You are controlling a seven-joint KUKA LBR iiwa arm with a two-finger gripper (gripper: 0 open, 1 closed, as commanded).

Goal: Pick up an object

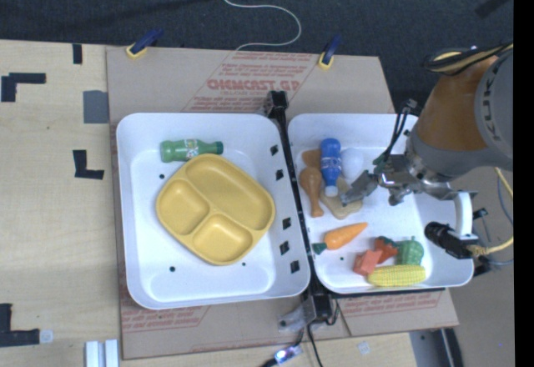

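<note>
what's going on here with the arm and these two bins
A grey and orange robot arm reaches in from the right over the right bin. Its gripper hangs low beside a blue bottle and tan toy pieces. A carrot, corn and other toy vegetables lie nearer the front. The left bin holds a yellow divided plate and a green bottle. Nothing looks gripped.

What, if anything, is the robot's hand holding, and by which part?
It cannot be told. The hand is low in the right bin, its tip over the tan toy beside the blue bottle; no object shows clearly within its grip.
</note>
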